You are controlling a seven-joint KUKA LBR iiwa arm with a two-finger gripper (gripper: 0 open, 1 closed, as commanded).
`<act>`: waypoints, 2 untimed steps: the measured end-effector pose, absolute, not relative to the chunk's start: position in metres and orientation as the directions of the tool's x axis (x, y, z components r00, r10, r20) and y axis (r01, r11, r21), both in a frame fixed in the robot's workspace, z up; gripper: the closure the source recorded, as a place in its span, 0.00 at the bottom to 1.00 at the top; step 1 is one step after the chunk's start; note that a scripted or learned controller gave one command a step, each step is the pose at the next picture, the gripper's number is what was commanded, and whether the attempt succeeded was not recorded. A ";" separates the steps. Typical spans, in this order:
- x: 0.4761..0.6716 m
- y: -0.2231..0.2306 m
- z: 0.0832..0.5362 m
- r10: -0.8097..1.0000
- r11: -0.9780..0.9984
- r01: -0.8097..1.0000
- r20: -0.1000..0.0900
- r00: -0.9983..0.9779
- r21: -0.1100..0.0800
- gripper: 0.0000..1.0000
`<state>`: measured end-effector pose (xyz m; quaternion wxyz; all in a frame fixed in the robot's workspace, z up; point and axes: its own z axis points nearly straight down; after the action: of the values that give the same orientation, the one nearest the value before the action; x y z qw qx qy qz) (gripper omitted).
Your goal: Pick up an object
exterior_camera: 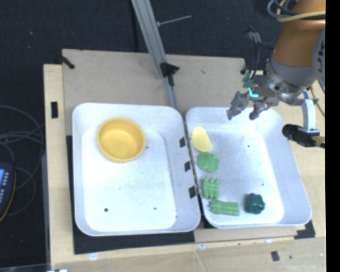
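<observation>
Tan counter [226, 67] carrying two white bins side by side. Left bin [85, 203]: yellow bowl [121, 139]. Right bin [289, 186]: pale yellow piece [201, 139], green round piece [208, 163], two ridged green pieces [211, 188] [224, 208] along left wall, dark green lump [254, 203] near front. Tool [245, 110] above far rim, fingers spread, nothing gripped.

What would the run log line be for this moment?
tool: open, above right bin far edge, holding nothing | right bin: yellow piece, green items | left bin: yellow bowl
</observation>
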<state>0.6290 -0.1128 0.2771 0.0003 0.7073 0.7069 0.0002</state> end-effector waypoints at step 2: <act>0.627 -0.110 0.235 1.000 0.000 1.000 0.000 0.000 -0.003 0.00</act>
<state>0.6273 -0.1097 0.2345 -0.0009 0.7072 0.7070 -0.0011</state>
